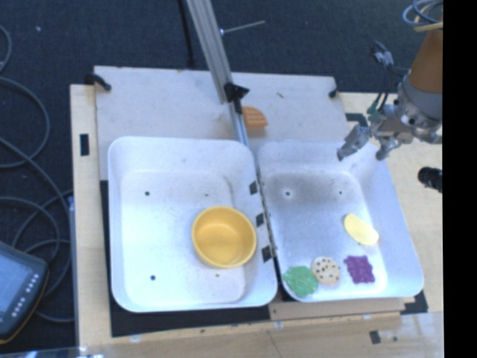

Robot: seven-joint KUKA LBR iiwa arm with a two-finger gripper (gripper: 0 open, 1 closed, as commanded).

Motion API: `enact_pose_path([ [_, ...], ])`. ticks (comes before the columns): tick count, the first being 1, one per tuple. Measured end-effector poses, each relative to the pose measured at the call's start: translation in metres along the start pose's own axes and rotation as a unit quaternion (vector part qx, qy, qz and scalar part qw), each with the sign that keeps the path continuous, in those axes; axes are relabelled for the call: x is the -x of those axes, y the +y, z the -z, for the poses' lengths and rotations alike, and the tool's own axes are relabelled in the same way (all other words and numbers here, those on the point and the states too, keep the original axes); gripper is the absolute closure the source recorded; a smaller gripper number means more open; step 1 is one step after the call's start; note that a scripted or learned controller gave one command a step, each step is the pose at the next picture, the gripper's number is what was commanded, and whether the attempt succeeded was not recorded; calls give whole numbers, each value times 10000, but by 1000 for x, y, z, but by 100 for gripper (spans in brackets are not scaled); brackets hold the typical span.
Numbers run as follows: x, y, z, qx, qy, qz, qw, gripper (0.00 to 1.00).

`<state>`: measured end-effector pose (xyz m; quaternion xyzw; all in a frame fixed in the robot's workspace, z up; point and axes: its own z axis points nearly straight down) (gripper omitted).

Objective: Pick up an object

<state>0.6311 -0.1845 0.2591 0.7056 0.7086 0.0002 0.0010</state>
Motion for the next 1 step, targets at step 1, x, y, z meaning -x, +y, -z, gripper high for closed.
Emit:
enact_pose_path([
  [1,0,0,0,-2,-5,3,10000,0],
])
